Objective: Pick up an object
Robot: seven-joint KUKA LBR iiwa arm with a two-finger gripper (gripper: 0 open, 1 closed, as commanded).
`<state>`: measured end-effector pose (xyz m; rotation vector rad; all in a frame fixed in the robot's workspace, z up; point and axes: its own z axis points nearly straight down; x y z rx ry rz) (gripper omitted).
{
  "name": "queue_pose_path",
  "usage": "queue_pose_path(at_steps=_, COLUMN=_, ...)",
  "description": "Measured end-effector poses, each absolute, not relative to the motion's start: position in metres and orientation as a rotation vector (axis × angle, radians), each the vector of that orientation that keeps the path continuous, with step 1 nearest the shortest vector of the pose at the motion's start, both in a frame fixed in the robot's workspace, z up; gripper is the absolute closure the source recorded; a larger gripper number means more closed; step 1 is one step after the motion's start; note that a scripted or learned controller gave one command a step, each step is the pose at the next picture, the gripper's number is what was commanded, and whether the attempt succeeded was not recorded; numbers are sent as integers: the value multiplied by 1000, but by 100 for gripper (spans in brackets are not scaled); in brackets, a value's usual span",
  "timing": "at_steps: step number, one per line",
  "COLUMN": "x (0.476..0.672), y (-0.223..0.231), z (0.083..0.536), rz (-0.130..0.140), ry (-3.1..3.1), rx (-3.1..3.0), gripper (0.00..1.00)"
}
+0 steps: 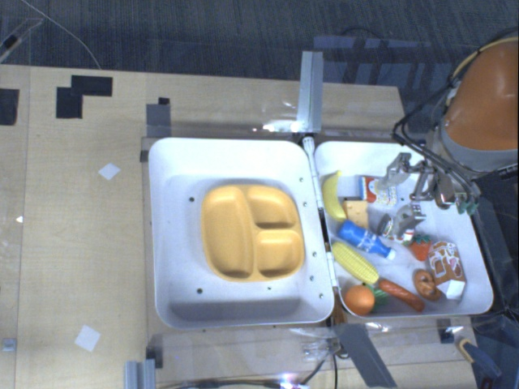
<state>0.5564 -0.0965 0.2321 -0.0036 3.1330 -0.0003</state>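
Pale wood covers the desk (73, 241), with black squares marked at its far left and dark carpet beyond its far edge. 2 shallow white bins sit side by side on it. The left bin (174, 217) holds a yellow tray (250, 232) with 3 compartments, lying flat in the middle. The right bin (478, 286) is crowded with toy food: a banana (331, 195) along the left wall, a corn cob (355, 262) nearer, an orange (359, 299) at the near left corner, a carrot (400, 293) beside it, and a blue bottle (363, 239) lying on its side between banana and corn. A brown pretzel-like piece (426, 283) and a red-and-white patterned packet (445, 258) lie at the near right. The grey arm with its orange band (482, 104) comes in from the right, and the hand (396, 219) hangs over the middle of the right bin, just right of the blue bottle. I cannot tell whether it is wide or narrow, nor whether it touches anything.
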Motion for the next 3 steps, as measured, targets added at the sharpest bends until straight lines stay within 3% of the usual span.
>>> queue_pose_path(at_steps=1, x=524, y=-147, z=108, rz=1, ry=3142, rx=49, gripper=0)
queue_pose_path(at_steps=2, x=493, y=-180, z=90, rz=0, ry=3103, rx=376, gripper=0)
queue_pose_path(at_steps=3, x=491, y=-205, z=99, rz=0, ry=3065, rx=647, gripper=0)
